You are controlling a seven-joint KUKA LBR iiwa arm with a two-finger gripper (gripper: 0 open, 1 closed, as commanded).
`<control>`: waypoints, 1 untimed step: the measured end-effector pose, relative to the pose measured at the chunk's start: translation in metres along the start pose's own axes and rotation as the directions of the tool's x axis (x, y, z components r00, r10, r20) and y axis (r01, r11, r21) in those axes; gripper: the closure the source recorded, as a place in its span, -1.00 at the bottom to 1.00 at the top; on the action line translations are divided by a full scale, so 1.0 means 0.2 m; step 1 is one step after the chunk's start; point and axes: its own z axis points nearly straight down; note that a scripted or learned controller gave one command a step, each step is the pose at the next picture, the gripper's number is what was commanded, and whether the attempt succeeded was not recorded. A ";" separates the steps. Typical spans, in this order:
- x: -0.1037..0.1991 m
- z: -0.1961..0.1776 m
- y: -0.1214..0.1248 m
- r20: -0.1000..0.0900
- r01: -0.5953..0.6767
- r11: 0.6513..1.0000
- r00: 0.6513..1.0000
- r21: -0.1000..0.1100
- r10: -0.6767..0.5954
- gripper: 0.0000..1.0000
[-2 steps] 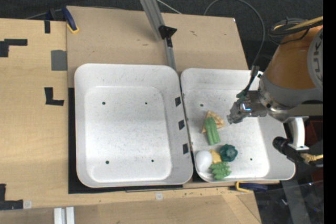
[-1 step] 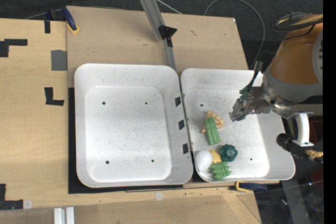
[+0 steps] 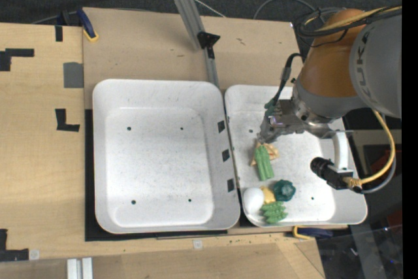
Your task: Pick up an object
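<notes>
Bench: two white bins | right bin (image 3: 326, 202): green toys (image 3: 264, 163), white ball (image 3: 252, 196) | jaws (image 3: 266, 136): state unclear

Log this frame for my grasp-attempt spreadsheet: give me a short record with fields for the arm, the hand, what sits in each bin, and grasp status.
arm: grey with orange band, over the right bin
hand: lowered just above the green stick-shaped object
right bin contents: green stick-shaped object, dark teal round piece, white ball, light green bumpy toy, clustered near the front left corner
left bin: white, speckled floor
grasp status: nothing seen between the fingers; finger state unclear
</notes>
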 end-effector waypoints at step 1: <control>0.29 0.03 0.09 0.000 0.001 1.000 1.000 0.000 -0.001 1.00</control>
